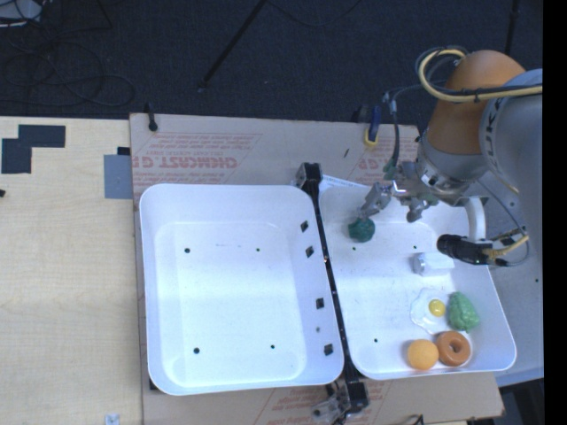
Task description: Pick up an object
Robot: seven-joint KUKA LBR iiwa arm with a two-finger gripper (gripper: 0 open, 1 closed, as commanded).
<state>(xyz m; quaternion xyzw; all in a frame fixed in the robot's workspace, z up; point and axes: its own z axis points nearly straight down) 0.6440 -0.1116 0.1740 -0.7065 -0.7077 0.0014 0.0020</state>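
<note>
The gripper (pixel 396 204) hangs with fingers spread apart, holding nothing, over the right bin (pixel 496 361)'s far end. A dark green ball (pixel 361 229) lies just beside it, toward the bins' divider. Best centre over the ball, then descend straight.

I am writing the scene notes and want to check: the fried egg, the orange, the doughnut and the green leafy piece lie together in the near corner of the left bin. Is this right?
Not quite. The camera view shows the fried egg, the orange, the doughnut and the green leafy piece together in the near corner of the right bin, not the left one.
</note>
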